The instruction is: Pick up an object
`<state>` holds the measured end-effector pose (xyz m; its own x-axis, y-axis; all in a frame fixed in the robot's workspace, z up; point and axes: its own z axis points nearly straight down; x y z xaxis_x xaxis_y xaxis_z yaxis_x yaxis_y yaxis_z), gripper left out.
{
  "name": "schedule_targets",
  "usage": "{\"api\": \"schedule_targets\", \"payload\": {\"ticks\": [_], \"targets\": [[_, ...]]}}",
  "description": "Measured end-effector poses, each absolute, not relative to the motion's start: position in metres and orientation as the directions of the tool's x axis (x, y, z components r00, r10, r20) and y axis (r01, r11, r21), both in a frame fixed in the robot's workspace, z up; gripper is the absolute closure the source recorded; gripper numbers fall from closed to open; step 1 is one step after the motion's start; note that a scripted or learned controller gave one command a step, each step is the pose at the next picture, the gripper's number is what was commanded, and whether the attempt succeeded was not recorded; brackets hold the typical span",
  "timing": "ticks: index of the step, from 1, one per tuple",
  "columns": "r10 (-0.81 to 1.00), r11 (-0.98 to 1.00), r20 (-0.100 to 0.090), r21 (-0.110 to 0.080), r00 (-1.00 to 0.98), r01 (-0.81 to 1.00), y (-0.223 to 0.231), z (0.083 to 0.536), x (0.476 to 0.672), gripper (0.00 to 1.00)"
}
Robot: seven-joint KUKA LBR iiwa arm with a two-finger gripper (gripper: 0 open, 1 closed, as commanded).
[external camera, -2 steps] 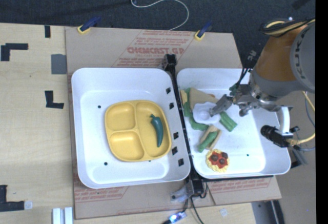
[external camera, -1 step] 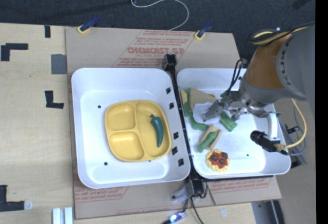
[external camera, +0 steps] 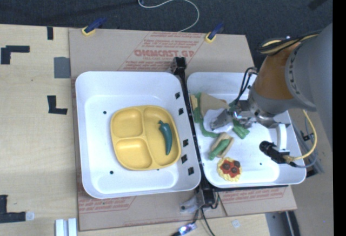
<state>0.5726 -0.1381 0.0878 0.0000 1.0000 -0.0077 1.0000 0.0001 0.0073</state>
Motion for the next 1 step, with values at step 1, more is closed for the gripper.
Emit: {"api": "schedule_targets", "payload": {"ticks": [1], "targets": [[1.0, 0.001, -0.008, 0.017, -0.001, 1.0, -0.1375, 0.102, 0.5757, 1.0]]}}
